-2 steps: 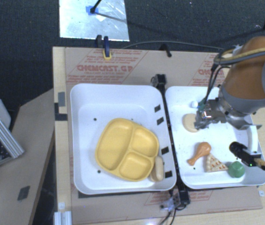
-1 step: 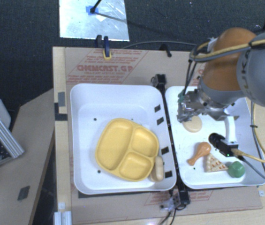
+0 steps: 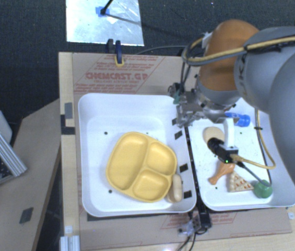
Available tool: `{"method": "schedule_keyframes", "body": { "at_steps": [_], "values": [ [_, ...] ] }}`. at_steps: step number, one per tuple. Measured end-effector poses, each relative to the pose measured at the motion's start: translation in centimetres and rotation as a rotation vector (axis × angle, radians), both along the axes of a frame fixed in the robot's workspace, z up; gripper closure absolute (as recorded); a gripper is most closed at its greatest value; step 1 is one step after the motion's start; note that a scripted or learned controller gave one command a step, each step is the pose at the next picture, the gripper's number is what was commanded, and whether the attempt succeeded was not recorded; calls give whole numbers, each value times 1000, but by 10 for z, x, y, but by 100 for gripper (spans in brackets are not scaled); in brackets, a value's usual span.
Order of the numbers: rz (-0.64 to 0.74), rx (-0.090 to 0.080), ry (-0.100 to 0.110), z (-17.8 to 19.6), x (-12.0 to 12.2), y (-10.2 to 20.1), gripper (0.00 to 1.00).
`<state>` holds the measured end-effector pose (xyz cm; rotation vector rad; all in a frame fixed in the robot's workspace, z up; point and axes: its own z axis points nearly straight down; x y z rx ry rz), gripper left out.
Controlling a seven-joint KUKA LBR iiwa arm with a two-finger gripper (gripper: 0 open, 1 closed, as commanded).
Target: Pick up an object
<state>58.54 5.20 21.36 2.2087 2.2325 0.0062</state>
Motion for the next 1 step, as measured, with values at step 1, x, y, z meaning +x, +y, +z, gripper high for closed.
{"method": "schedule_keyframes", "body": {
  "at_steps": [1],
  "values": [
    [-2, 0, 0, -5, 25, 49, 100]
  ]
}}
